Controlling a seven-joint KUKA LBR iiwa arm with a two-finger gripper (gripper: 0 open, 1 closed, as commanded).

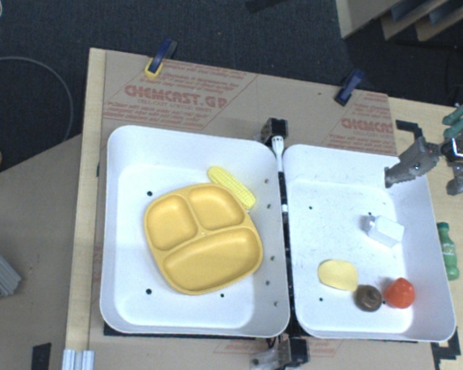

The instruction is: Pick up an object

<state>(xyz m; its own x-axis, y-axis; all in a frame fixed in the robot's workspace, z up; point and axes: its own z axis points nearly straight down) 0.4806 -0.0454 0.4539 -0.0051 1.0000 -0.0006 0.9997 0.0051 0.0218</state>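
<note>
Bins first: the left bin [118, 207] had a big yellow divided plate [202, 237] sitting in the middle, with a yellow corn cob [231, 186] touching its top rim. The right bin [333, 185] held the small stuff, all well apart from the plate: a white block [384, 230] near the middle right, then a flat yellow piece [337, 274], a brown donut-shaped thing [368, 298] and a red ball [401, 293] strung in a row near the front corner.

The gripper [404, 169] hung over the right bin's back right rim, above and just behind the white block; couldn't tell whether its fingers were spread or closed, and nothing was visibly pinched in it.

My guess was the white block was the easiest target. It looked light and stiff with flat sides, so a squeeze across its short width should have held. It also had open floor all round. The red ball seemed likely to roll, and it sat close to the donut and the front wall, so less room there.
</note>
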